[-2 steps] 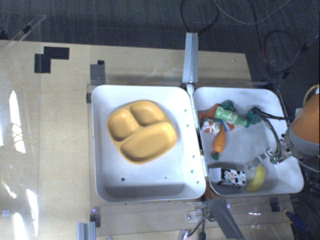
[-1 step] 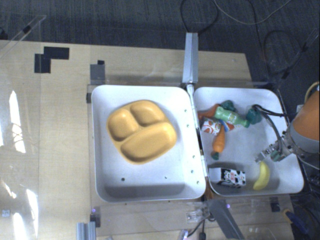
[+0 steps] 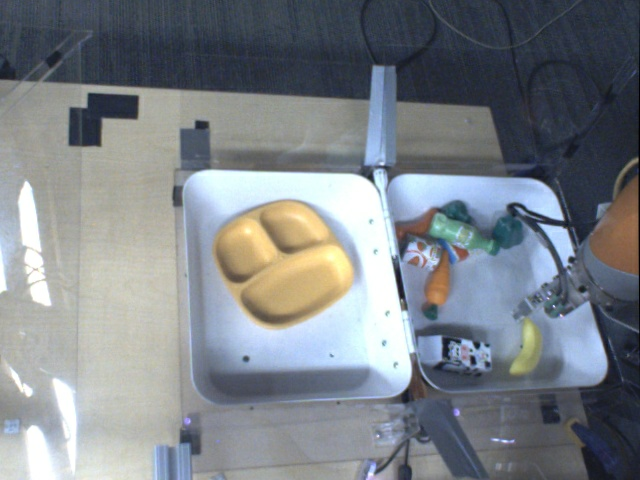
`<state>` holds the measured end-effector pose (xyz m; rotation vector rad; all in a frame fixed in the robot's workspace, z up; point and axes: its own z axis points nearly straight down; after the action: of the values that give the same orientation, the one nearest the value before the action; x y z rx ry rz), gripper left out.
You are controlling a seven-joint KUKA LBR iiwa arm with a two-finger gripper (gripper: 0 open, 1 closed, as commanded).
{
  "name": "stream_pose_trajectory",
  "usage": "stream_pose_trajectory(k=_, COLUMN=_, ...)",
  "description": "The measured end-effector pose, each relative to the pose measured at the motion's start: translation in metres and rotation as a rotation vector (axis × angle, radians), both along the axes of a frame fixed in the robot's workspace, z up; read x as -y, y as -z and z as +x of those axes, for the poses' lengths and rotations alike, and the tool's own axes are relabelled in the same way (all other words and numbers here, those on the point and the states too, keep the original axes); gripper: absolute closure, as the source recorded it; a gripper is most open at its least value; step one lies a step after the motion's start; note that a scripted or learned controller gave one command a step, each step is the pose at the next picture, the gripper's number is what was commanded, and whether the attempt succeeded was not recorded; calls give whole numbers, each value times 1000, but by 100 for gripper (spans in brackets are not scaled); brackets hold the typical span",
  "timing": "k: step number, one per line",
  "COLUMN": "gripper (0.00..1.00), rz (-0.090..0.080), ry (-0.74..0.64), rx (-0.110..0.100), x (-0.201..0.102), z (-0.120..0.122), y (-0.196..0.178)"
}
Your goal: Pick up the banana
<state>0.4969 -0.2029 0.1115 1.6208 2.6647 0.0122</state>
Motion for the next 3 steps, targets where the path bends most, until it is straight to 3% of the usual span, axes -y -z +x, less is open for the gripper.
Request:
stream_pose_trajectory(k=1, gripper=100, rz=8, ry=403, rx=-13, x=-17, z=17, y=23)
stream_pose_trajectory(k=2, gripper=100, rz=11, ry=544, rx=-16, x=-65, z=23, y=-82)
stream_pose_trajectory(k=3, gripper=100, rz=10, ry=500, rx=-9, x=-59, z=79, y=23)
